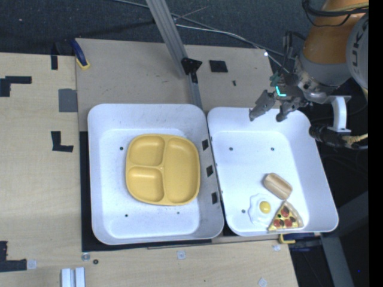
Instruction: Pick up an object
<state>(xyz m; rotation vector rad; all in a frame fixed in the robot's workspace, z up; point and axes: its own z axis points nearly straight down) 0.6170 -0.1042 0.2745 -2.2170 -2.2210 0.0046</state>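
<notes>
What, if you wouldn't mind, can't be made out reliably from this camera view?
- The arm: cut off by the camera view's top and right edges.
- The pizza slice: its topping details are too small to read.
- The divided yellow plate: it covers the left bin floor beneath it.
- The end effector: empty, fingers apart, but its height above the right bin can't be judged.

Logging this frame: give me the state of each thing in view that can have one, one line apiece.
End effector: open, nothing between its fingers, above the far edge of the right bin.
Yellow divided plate: flat in the left bin, its compartments bare.
Bread roll: lying in the right bin, untouched.
Fried egg: flat, beside the pizza slice.
Pizza slice: flat, in the right bin's near corner.
</notes>
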